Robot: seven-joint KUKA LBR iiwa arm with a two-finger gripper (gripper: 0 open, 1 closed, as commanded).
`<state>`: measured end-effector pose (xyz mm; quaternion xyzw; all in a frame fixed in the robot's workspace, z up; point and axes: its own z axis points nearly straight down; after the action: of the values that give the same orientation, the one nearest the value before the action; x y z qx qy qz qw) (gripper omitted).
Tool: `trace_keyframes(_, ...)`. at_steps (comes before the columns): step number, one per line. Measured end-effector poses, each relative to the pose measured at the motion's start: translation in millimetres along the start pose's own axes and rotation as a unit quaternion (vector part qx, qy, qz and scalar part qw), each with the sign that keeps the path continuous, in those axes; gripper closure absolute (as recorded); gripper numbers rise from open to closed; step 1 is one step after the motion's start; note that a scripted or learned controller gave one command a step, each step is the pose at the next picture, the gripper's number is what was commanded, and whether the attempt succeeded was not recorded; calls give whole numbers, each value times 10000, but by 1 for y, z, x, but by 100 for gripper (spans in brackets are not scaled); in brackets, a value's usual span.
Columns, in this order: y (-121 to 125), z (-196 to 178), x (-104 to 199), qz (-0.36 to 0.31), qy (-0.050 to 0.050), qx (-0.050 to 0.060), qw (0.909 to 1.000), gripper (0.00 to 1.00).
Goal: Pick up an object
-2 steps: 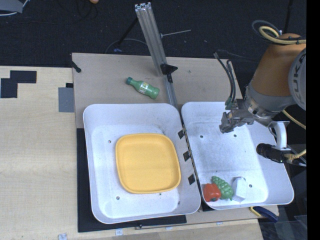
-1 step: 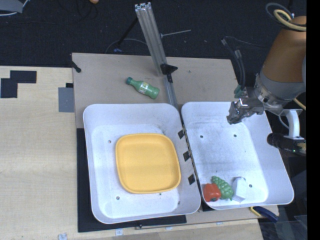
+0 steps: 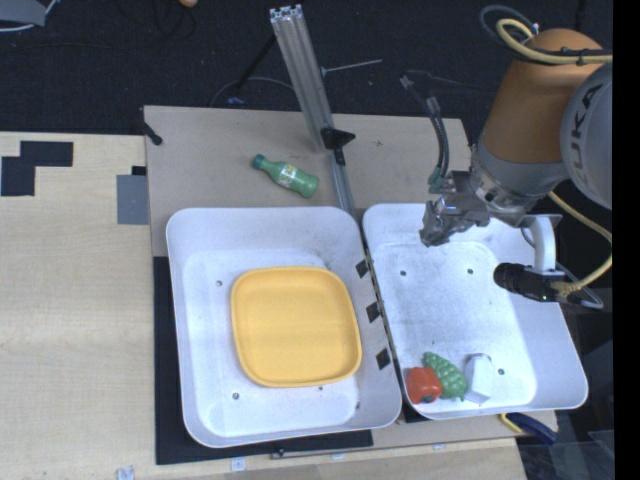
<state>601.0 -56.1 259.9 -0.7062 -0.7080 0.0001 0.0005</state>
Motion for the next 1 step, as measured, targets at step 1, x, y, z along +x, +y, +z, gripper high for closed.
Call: trace_keyframes(1, -5, 0, 47, 1, -4, -1, 10000, 100)
